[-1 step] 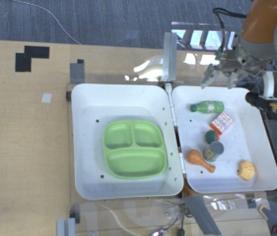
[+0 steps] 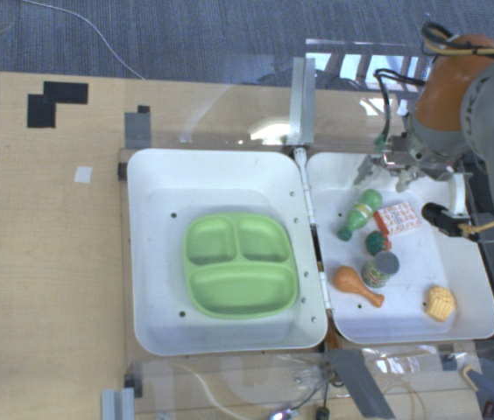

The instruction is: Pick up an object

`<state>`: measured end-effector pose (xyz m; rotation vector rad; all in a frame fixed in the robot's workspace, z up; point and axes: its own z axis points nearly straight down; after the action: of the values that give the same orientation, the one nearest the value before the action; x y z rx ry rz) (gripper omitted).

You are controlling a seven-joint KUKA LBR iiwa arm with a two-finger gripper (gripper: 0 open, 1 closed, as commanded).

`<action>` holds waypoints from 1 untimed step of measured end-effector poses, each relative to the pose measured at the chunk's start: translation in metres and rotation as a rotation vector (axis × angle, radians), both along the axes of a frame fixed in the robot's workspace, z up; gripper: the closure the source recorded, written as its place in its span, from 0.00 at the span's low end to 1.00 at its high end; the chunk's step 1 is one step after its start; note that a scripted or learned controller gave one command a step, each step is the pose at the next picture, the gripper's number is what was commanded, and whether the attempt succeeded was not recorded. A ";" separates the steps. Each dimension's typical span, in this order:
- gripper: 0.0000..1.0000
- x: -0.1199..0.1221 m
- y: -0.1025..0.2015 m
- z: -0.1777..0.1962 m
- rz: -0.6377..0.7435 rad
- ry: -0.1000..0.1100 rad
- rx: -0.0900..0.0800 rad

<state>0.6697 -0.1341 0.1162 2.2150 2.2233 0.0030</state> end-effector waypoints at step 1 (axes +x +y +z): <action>0.00 -0.047 0.006 -0.017 0.001 -0.030 -0.006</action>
<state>0.6224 -0.1277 0.0995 2.1962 2.2063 0.0288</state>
